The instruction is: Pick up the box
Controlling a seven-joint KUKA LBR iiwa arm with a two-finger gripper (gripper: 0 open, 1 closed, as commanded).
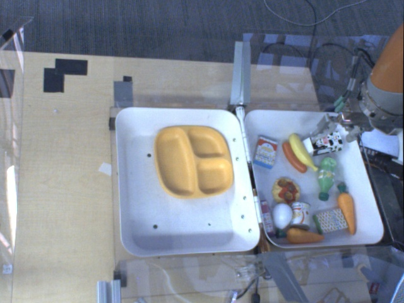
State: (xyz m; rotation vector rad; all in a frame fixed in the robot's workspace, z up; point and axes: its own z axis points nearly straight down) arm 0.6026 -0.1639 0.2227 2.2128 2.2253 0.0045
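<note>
From my console the biggest thing is the wooden bench point(63, 169), with the two white bins on it side by side: the left bin point(136, 232) and the right bin point(369, 229), their inner walls touching down the middle. The arm point(388, 81) comes next, reaching in from the right with its orange band high at the frame's edge and the grey wrist below it, slanting down toward the right bin's far right corner. Its gripper point(328, 130) hangs over that corner, right by a black-and-white cow-patterned item point(328, 142); I cannot tell how far the gripper is spread or whether it has hold of anything (too blurred from here). In the left bin lies one yellow divided tray point(189, 160), three compartments, roughly centred. The right bin holds the small stuff. The box point(266, 151), one white carton with a red top, lies at the far left of that bin, near the dividing wall and well apart from the gripper. Beside it I count one hot dog point(292, 156) and one banana point(302, 150) touching it, one green bottle point(326, 175), two carrots point(346, 212), the second carrot point(305, 236) at the near wall, one egg point(282, 215), one small can point(300, 213) and one patterned packet point(331, 220).
</note>
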